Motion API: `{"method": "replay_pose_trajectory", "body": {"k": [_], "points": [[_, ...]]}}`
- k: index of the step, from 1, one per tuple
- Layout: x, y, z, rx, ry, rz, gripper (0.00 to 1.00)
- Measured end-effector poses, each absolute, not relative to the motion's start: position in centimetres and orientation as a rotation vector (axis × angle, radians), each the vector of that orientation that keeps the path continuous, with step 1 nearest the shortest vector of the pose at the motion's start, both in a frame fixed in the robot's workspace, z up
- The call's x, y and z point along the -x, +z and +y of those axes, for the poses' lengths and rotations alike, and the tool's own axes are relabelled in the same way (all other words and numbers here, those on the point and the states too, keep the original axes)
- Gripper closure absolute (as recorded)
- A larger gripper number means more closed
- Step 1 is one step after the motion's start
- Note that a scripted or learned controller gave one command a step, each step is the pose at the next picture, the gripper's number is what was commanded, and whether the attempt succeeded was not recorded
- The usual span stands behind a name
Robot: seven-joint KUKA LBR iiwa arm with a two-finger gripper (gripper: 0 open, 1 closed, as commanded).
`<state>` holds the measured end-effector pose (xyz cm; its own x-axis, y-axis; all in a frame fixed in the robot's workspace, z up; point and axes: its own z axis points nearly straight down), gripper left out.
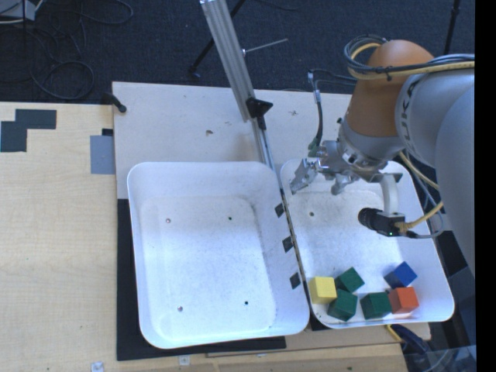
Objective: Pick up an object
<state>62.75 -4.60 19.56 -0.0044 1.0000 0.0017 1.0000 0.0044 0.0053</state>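
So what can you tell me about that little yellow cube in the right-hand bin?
The small yellow cube looks solid, matte and sharp-edged. It sits flat on the floor of the right shallow white bin, near its front left corner. A dark green cube appears to touch its right side. The two-finger gripper hangs far behind it.

Bare floor of right bin [341, 235] behind clustered blocks [364, 291]

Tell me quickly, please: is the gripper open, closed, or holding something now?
Gripper: open, holding nothing, raised over the far end of the right bin, away from the blocks.
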Motion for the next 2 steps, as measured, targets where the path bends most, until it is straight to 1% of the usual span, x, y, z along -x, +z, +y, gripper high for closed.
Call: {"method": "replay_pose_trajectory", "body": {"k": [1, 2], "points": [[-59.1, 19.0, 0.7, -2.222, -0.004, 2.23, 0.0], [-56.8, 31.5, -6.0, -2.221, 0.005, 2.214, 0.0]]}}
